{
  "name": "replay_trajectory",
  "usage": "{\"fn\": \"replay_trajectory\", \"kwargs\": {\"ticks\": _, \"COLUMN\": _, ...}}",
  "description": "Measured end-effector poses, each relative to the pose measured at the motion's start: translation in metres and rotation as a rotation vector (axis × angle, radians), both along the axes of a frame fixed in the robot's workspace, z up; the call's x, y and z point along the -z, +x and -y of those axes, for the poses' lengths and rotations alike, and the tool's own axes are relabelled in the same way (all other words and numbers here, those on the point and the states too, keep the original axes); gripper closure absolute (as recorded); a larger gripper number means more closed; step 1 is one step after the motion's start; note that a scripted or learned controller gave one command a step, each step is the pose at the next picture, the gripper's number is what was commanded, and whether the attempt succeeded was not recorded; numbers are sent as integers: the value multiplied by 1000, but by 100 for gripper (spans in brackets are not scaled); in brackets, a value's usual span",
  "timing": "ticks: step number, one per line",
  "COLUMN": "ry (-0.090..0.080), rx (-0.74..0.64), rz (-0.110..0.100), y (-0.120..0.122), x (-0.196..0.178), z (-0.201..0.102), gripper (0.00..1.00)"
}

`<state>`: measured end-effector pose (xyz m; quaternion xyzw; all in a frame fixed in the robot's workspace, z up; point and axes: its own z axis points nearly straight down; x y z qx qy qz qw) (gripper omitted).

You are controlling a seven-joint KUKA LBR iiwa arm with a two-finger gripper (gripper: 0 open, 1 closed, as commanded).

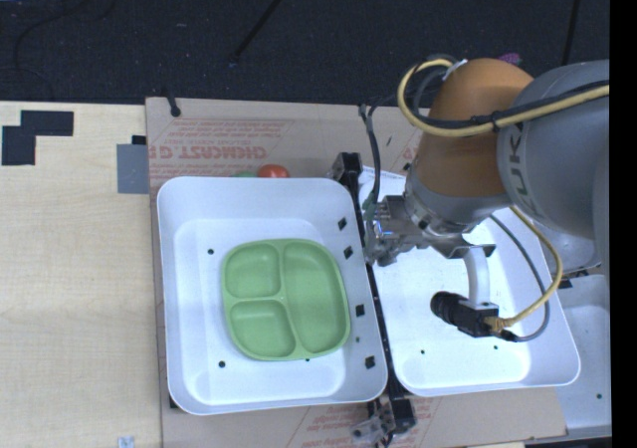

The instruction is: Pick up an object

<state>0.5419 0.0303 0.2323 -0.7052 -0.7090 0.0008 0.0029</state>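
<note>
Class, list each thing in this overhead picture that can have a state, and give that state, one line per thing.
Green divided plate: lying flat in the left bin, right way up, its three compartments bare.
Left bin: holds the plate.
Right bin: the arm reaches over it.
Tool: low at the bins' shared edge, fingers hidden.
Small red thing: outside, behind the left bin.

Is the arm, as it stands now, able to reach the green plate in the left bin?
Probably yes. The green plate lies uncovered in the left bin, with nothing on it. The arm hangs over the neighbouring right bin, near the divide.

Divided plate (286, 298) in left bin (189, 237)
</note>
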Motion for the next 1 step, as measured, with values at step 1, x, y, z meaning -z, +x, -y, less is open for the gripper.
{"fn": "replay_trajectory", "kwargs": {"ticks": 1, "ry": -1, "rx": 0, "rz": -1, "y": -9, "x": 8, "z": -61, "gripper": 100}}
